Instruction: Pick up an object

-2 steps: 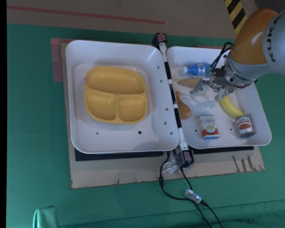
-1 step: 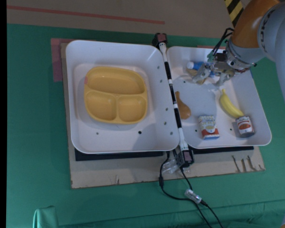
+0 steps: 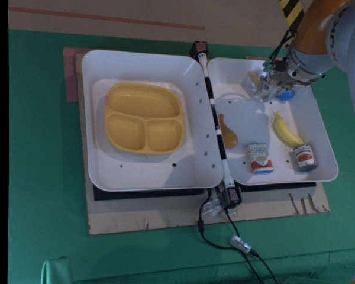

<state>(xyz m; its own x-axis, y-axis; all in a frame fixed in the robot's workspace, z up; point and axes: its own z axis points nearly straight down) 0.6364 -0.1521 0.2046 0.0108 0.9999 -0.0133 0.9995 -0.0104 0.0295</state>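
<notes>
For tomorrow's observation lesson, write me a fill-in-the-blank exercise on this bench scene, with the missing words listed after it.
1. The yellow plastic divided tray lies in the ___ white bin.
2. The yellow banana lies in the ___ white bin.
3. The yellow tray has ___ compartments.
4. The gripper hovers over the ___ end of the right bin.

Missing words: left; right; three; far

A yellow compartment plastic tray [image 3: 144, 125] sits in a white shallow bin [image 3: 100, 70]; a yellow curved banana [image 3: 286, 131] lies near a red-labelled small can [image 3: 305, 157]; green cloth tabletop [image 3: 41, 158].
</notes>
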